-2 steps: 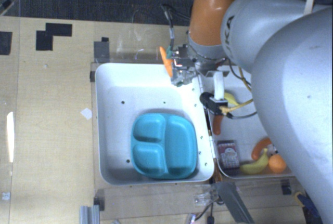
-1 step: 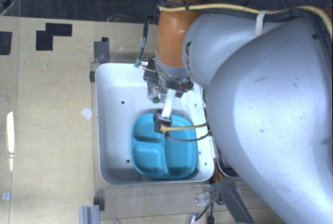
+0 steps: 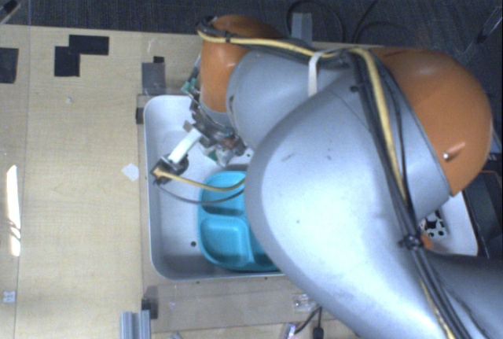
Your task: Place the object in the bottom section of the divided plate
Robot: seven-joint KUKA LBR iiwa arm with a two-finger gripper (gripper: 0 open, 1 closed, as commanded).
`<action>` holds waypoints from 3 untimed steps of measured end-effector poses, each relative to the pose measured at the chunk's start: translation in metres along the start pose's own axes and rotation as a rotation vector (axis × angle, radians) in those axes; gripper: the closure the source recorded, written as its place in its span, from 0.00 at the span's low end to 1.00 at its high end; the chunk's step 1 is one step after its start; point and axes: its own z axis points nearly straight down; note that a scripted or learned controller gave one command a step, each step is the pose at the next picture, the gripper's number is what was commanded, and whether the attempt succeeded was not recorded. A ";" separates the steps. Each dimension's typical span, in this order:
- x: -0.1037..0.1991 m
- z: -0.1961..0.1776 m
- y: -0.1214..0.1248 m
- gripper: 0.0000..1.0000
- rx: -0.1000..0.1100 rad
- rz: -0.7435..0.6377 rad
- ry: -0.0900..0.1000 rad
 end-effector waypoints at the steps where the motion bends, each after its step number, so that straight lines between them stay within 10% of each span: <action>1: -0.011 -0.076 -0.035 1.00 0.003 0.457 -0.006; 2: -0.011 -0.076 -0.036 0.00 0.002 0.457 -0.006; 3: -0.013 -0.245 -0.038 0.00 -0.001 0.426 -0.004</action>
